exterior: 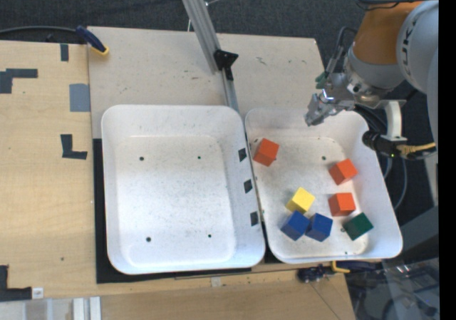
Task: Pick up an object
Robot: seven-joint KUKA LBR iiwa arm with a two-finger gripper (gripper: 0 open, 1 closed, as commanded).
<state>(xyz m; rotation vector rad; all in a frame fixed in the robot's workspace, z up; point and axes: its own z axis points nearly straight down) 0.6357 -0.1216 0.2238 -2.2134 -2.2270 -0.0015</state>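
Observation:
The right bin (370, 130) holds several small cubes. An orange cube (266, 151) lies near its back left. Two more orange cubes (343, 171) (342, 203) sit at the right side. A yellow cube (302, 199), two blue cubes (294, 225) (320, 226) and a dark green cube (358, 225) lie toward the front. My gripper (318, 113) hangs over the bin's back edge, above and right of the first orange cube, with nothing visible between its fingers.
The left bin (117, 169) stands beside the right one. A slanted metal pole (201, 16) rises from the divide between the bins. A blue and yellow clamp (92, 39) lies at the bench's back left. Cables (388, 142) hang by the arm.

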